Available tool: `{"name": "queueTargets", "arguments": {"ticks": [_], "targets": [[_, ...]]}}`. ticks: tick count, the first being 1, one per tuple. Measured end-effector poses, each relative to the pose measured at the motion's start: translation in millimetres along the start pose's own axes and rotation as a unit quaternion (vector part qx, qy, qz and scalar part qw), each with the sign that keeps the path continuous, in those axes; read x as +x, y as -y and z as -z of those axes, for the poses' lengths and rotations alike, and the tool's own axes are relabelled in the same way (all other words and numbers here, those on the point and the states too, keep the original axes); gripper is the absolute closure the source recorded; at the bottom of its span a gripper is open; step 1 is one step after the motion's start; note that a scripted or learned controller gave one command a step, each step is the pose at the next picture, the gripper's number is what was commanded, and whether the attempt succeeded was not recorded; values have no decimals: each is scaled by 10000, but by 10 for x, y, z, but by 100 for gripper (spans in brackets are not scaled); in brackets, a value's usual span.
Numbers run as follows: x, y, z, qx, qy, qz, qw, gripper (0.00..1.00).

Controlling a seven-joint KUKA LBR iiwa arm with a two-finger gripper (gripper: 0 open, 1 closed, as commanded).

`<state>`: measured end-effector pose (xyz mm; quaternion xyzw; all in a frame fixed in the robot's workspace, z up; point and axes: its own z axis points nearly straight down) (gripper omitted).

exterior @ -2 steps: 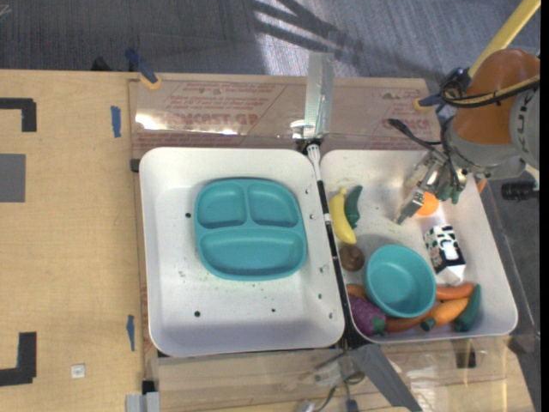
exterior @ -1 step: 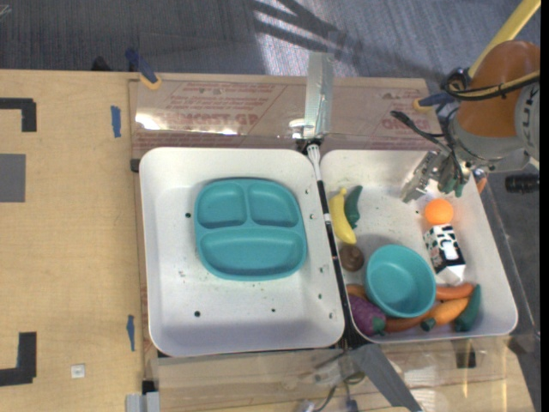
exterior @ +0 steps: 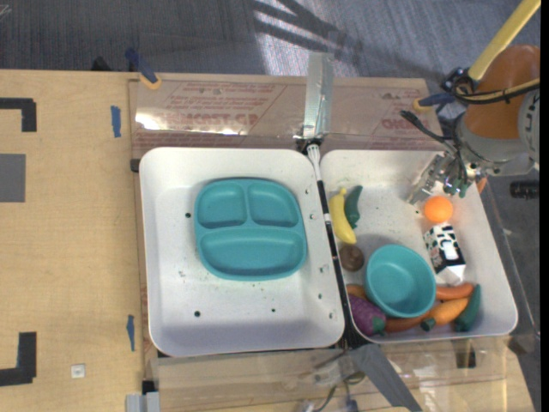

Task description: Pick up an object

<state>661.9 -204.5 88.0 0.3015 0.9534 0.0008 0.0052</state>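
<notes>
Nearest to us, along the near edge of the right bin (exterior: 502, 320), we see a purple toy (exterior: 367, 316) and two carrots (exterior: 446, 303) crowded against a teal bowl (exterior: 400, 280). Starting from the left, the left bin (exterior: 163, 256) holds a teal divided plate (exterior: 250, 228) near its middle. Across the divider, in the right bin, a banana (exterior: 342, 217) lies along the left wall with a small brown ball (exterior: 351, 257) just near of it, touching or almost touching the bowl. Further right, an orange ball (exterior: 439, 209) sits just far of a black-and-white carton (exterior: 447, 251).

The gripper (exterior: 448, 177) hangs over the far right part of this bin, just above and beside the orange ball, which we take as the likely thing to pick. We cannot tell from here whether it is spread or closed; the metal parts blur together.

Our worries: the ball is round and smooth, so an off-centre squeeze may squirt it away toward the carton or the bin wall. We also judge that a descent too far right could strike the rim, and the carton lying so close could be nudged or caught instead.
</notes>
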Motion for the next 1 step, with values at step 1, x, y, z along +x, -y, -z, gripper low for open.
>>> {"name": "queueTargets", "arguments": {"ticks": [1], "targets": [[27, 6, 4, 25, -84, 3, 10000, 0]]}}
